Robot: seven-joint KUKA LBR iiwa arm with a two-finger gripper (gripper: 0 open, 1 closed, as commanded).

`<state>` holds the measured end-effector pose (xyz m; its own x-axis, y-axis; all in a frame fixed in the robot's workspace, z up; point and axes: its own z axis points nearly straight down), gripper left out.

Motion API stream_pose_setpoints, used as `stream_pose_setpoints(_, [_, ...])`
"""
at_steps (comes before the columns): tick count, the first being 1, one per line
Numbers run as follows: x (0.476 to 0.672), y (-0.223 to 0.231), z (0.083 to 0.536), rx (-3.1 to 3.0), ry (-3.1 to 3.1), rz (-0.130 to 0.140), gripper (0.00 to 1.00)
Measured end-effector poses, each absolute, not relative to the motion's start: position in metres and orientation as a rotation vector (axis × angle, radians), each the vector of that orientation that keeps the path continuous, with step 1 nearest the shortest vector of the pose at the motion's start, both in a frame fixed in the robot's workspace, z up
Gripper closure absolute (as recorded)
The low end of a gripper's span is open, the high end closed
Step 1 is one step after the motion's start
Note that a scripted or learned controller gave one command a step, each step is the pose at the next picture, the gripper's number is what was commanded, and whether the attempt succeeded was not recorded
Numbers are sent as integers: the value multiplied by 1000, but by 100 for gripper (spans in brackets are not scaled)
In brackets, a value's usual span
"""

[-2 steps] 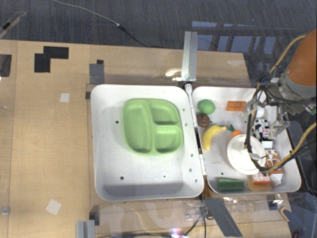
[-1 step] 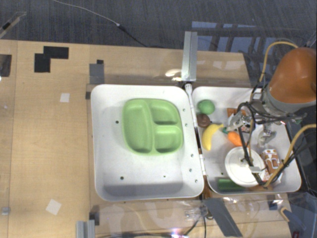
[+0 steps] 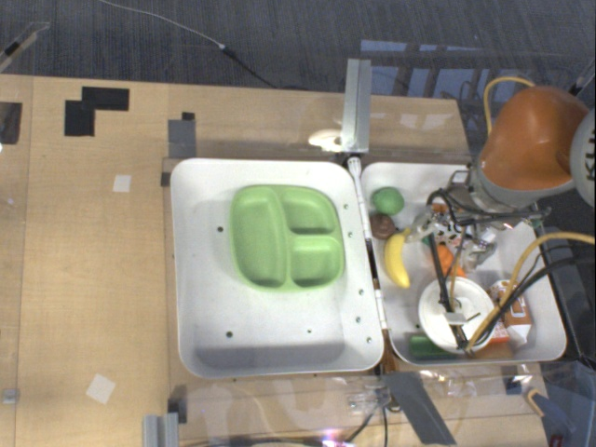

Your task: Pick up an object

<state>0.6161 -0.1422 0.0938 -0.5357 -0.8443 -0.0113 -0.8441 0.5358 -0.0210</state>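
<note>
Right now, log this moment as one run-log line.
arm: over right bin | gripper: above banana and white bowl | grasp: unconfirmed | left bin: green tray

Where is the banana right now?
The banana lies in the right bin, close to its left wall, just below a small brown thing and the green ball, left of the white bowl.

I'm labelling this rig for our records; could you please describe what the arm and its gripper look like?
The arm shows a rounded orange band with a grey body at the view's edge. Below it, the gripper is a dark, cluttered metal assembly. Yellow and black cables loop from the wrist.
</note>
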Motion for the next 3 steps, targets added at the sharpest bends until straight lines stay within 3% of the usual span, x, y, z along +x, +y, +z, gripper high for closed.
stream_pose_setpoints(1, [576,-115,90,-1421,2782,-14,0])
stream_pose_setpoints(2, [582,-112,107,-1416,2762,-24,100])
stream_pose_setpoints(3, [656,-115,268,-1771,2576,-15,100])
